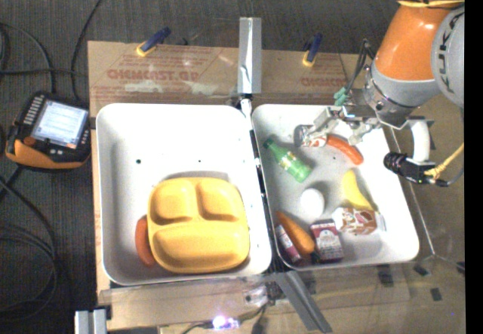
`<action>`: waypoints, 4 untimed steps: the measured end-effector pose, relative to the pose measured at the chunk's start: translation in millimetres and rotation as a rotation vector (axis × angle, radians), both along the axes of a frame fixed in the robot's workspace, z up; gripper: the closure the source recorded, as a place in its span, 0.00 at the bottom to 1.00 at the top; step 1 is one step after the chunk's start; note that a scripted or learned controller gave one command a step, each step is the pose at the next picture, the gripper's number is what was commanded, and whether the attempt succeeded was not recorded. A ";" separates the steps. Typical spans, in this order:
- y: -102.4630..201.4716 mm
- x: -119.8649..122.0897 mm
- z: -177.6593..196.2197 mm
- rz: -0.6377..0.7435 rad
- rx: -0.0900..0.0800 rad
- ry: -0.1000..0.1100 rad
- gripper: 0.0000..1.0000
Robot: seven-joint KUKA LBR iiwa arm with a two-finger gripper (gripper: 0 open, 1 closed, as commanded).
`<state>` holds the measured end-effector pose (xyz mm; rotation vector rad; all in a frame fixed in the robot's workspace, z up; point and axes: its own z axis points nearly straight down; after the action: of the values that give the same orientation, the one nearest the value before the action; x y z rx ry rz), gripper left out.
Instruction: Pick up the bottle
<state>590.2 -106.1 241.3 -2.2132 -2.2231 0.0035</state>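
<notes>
**Jaws above the right bin, bottle apart**

Jaws [326, 127] hung over the right bin's [404, 249] far end; how wide they stood could not be told. Faint red lettering on the cardboard sheet [162, 76] was unreadable. The green bottle [287, 159] lay near, below-left of them, untouched, its long axis diagonal, cap toward the upper left.

arm [423, 46] cut off at right, red disc [141, 240] half under yellow tray [198, 223]

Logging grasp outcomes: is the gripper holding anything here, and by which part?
Nothing is held. The gripper hangs above the right bin, beside the sausage; the green bottle lies untouched.
</notes>
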 end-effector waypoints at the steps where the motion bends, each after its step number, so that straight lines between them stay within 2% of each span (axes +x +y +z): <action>1: 12.4 -4.4 -148.6 -0.002 0.000 -0.003 0.00; 2: 12.6 -4.6 -141.8 -0.002 0.001 0.001 1.00; 3: 37.6 29.9 -20.7 0.114 -0.002 -0.001 1.00; 4: 37.5 29.9 -20.7 0.113 -0.002 -0.001 0.00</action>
<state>620.1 -68.7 220.6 -2.0849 -2.3463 0.0054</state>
